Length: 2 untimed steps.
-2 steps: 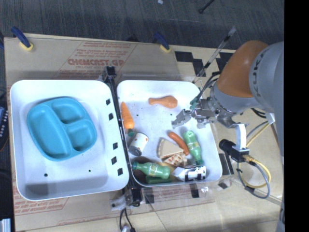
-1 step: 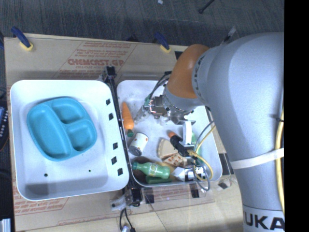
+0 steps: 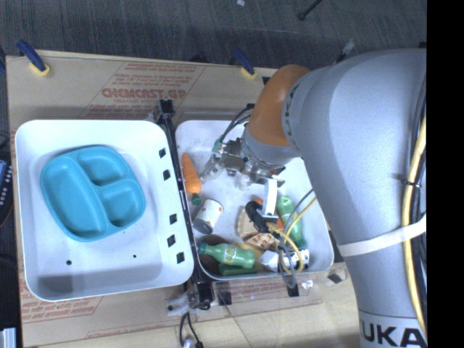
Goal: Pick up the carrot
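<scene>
The orange carrot (image 3: 191,176) lies lengthwise along the left wall of the right bin (image 3: 210,130), its green end pointing toward the front. My gripper (image 3: 220,161) hangs low in the same bin, just to the right of the carrot's upper half and a small gap apart from it. Nothing shows between the gripper and the carrot. The grey arm with its orange band (image 3: 275,114) covers the bin's back right part.
A small white cup (image 3: 210,211) sits just in front of the carrot. A green bottle (image 3: 229,257) and several mixed items crowd the bin's front right. The left bin (image 3: 43,281) holds a blue divided plate (image 3: 90,191).
</scene>
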### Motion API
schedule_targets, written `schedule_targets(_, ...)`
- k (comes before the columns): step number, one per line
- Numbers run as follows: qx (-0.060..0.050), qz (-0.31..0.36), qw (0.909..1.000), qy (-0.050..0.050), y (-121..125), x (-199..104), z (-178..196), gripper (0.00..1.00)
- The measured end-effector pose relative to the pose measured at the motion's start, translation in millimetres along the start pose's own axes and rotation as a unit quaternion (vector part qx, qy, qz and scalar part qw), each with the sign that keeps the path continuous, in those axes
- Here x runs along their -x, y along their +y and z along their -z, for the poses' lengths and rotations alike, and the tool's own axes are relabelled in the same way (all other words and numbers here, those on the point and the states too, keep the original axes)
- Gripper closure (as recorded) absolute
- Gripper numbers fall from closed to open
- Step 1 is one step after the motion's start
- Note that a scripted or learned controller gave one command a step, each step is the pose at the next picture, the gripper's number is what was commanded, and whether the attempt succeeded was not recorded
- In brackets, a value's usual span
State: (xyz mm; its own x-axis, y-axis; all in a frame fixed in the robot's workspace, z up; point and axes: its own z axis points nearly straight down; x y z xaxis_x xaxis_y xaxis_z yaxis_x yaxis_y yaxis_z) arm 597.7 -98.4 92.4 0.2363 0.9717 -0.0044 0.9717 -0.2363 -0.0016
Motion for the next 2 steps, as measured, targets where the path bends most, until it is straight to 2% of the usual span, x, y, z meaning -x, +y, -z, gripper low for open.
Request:
schedule_targets(1, 0.0, -0.139, 0.9903, 0.001, -5.3, -6.8, -0.5, 0.0)
schedule_targets(2, 0.0, -0.135, 0.9909, 0.002, -5.0, -7.9, 9.2, 1.0)
